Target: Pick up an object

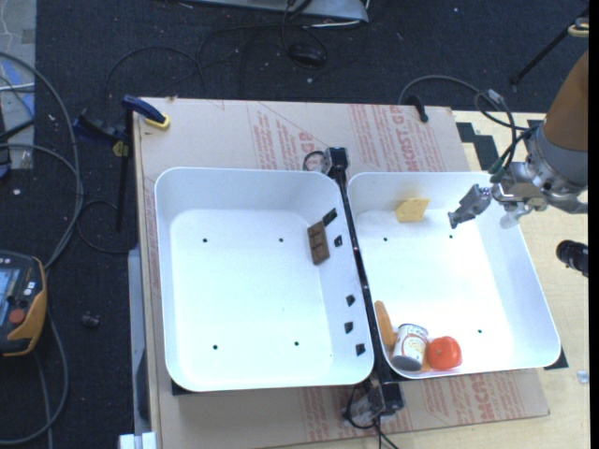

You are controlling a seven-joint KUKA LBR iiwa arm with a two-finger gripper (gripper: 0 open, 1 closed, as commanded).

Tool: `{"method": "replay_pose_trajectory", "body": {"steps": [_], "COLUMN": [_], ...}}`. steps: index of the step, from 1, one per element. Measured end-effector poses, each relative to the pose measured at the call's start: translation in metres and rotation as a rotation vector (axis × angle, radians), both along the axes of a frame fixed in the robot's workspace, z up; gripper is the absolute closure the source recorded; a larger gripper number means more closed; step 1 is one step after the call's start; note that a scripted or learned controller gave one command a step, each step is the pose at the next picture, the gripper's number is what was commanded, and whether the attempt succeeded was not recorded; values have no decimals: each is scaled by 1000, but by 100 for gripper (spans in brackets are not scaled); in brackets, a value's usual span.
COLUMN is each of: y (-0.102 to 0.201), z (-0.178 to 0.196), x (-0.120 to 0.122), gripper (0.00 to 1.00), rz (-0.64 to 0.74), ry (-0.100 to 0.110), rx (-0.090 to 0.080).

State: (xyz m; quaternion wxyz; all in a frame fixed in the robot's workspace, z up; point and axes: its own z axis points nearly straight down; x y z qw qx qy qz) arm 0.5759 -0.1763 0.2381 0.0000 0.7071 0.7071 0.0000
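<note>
Over the far right corner of the right bin (468, 279), the gripper (465, 209) hangs w/ its tip angled toward a yellow chunk (412, 210), near it but apart; can't tell if it's open or shut. At the same bin's front edge, bunched together: orange stick (384, 321), small can (409, 344), red-orange ball (445, 352). The left bin (234, 288) has a brown block (319, 243) by its right wall.
</note>
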Motion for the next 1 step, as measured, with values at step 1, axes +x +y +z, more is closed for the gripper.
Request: {"method": "replay_pose_trajectory", "body": {"steps": [1], "y": [-31], "z": [-35], "x": [18], "gripper": [0], "rz": [-1], "ry": [3], "rx": [1]}}
